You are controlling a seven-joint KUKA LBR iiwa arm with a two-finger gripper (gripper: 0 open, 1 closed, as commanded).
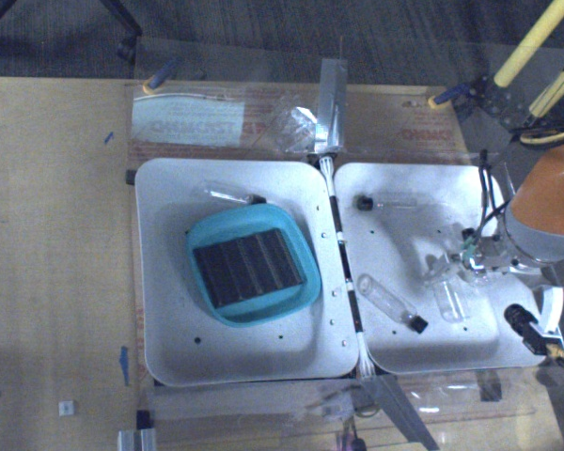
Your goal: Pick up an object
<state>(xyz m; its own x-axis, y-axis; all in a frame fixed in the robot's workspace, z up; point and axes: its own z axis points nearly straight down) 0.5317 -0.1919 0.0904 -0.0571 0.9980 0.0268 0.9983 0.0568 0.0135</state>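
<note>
My gripper hangs low over the right bin, in its right half, at the end of the grey arm with the orange band. A clear vial with a black cap lies on the bin floor just left of the gripper, apart from it. Another clear tube with a black cap lies near the bin's back edge. In the left bin sits a teal container with a dark ribbed panel, and a thin clear tube lies behind it.
The bins meet at a central divider. Behind them lie a plastic-wrapped label sheet and a metal bracket. Cables and a yellow pole crowd the right rear. Bare wooden bench stretches to the left.
</note>
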